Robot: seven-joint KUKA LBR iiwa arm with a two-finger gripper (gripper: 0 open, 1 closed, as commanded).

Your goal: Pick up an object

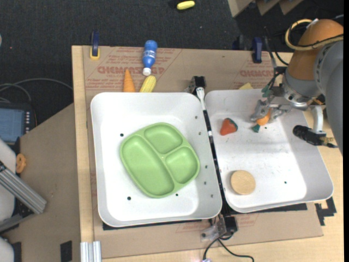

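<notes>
My gripper (pixel 264 115) is low over the far side of the right bin (pixel 305 171), reaching in from the right. A small orange toy carrot (pixel 263 120) with a green tip sits between its fingers, and they look closed on it. To its left a red strawberry-like toy (pixel 228 126) lies on the bin floor. Near the front of the same bin rests a tan round biscuit (pixel 242 182).
The left bin (pixel 109 119) holds a green divided plate (pixel 159 159). Behind the bins, a blue-and-white bottle (pixel 149 56), an orange carrot (pixel 128 82) and a yellow corn piece (pixel 148 83) lie on the bench. A yellow object (pixel 185 5) lies on the dark floor beyond.
</notes>
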